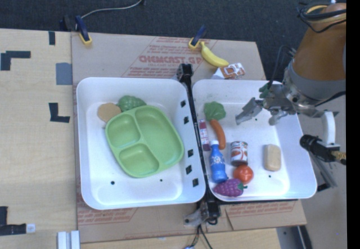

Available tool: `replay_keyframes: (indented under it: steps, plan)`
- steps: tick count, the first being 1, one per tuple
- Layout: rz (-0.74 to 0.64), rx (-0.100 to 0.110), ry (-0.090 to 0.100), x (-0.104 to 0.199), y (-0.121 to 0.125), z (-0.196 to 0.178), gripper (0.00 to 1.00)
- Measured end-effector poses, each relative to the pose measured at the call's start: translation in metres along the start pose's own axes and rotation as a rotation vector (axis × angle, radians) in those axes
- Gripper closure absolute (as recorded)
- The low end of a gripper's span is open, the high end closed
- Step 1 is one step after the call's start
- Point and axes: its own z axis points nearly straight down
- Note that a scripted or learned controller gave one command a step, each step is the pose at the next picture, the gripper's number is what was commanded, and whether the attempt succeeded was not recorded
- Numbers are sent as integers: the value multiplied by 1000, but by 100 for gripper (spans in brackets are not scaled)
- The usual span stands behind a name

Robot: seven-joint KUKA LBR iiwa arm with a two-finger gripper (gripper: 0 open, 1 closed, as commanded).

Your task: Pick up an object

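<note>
My tool (260,112) hangs over the upper part of the right bin (306,181) with its two fingers spread and nothing between them. Below it, apart from each other, lie a tan bread-like block (273,157), a small can (239,152), a tomato (244,173) and an orange carrot (218,133). I judge the block light, a little soft and not slippery, best pinched across its short sides, while the can looks stiff, smooth and apt to roll.

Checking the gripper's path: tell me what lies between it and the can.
Bare white bin floor, as the camera view shows. The gripper hangs open above the right bin; the can stands below and left of it, with nothing between.
</note>
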Motion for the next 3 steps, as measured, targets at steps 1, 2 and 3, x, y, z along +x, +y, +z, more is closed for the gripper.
replay_keyframes:
  steps: [1, 2, 3]
  plan:
    - [0, 3, 0, 25, 47, 88, 0]
    - [1, 2, 0, 0, 76, 178, 0]
    - [1, 0, -1, -3, 67, 183, 0]
